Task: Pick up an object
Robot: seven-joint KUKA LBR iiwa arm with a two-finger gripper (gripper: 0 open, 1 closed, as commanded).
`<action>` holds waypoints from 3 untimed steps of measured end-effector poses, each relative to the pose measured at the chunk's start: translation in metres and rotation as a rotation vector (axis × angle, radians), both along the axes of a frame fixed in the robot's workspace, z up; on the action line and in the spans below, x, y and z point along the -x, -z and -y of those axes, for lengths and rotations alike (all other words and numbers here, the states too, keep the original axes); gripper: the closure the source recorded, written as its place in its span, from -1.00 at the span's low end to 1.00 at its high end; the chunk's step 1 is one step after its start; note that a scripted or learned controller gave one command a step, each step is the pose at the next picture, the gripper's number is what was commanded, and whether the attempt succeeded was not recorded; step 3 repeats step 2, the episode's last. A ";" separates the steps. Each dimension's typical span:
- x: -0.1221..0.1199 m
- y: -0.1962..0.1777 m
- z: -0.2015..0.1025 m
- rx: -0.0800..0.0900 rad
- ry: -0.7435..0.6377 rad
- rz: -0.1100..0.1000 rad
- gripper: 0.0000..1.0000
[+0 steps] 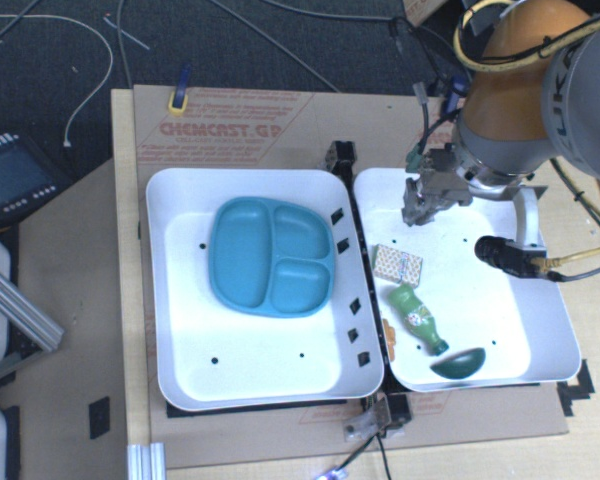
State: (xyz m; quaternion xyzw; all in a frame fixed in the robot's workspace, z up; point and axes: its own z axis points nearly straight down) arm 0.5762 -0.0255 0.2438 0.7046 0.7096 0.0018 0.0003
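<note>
Bench: two shallow white bins sat side by side on a cardboard-covered bench, seen from above at a slant.
Left bin [170, 268]: it held a blue divided plate [272, 256] with three compartments, lying flat near the bin's middle.
Right bin [550, 318]: it held three small things, all in its near-left part.
Patterned packet [397, 264]: a small square packet lay flat close to the left wall of the right bin.
Green bottle [418, 319]: it lay on its side just in front of the packet, its cap end pointing toward the near-right corner.
Dark green scoop [458, 364]: a rounded, bowl-like piece rested just past the bottle's cap end, near the front wall; its exact shape was hard to make out.
Arm: the grey arm with its orange band reached in from the right, over the far part of the right bin.
Gripper [420, 211]: it hung over the far-left part of the right bin, fingers pointing down.
Jaws: the view did not show how far apart they stood; nothing could be seen between them.
Packet relative to jaws: it lay near the gripper's tip, just in front of it and slightly left, apart from it.
Bottle and scoop relative to jaws: both lay farther toward the front wall, well apart from the gripper.
</note>
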 end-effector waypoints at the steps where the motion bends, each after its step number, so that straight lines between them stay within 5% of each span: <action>1: -0.024 0.009 -0.054 0.001 0.001 -0.001 1.00; 2: -0.047 0.023 -0.097 0.001 0.002 -0.002 1.00; 3: -0.047 0.023 -0.097 0.001 0.002 -0.002 1.00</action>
